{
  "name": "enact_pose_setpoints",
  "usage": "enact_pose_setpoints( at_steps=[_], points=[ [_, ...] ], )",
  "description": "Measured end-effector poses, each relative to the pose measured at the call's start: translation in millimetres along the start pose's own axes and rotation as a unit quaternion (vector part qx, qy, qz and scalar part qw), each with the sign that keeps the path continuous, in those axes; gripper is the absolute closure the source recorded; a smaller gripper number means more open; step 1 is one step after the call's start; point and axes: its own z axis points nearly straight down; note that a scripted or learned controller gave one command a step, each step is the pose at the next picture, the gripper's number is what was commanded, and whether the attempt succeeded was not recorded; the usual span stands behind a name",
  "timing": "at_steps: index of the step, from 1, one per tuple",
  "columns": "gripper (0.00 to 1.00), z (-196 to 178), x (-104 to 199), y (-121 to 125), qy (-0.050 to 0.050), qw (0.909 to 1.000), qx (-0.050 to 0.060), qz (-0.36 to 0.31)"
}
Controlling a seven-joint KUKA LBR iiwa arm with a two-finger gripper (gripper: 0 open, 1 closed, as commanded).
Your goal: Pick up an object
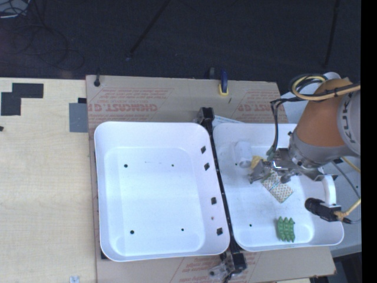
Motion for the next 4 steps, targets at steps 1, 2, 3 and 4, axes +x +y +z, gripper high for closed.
enact_pose_setpoints(
  at_steps=[1,2,3,4],
  points=[
    [0.00,-71,-33,31,-0.003,0.9999,-0.012,-0.003],
    [0.00,-26,-17,38,0.000,1.0000,-0.006,-0.004],
    [0.00,53,-22,35,-0.001,1.0000,-0.007,-0.003],
    [1.00,40,-24,35,-0.001,1.0000,-0.007,-0.001]
  ],
)
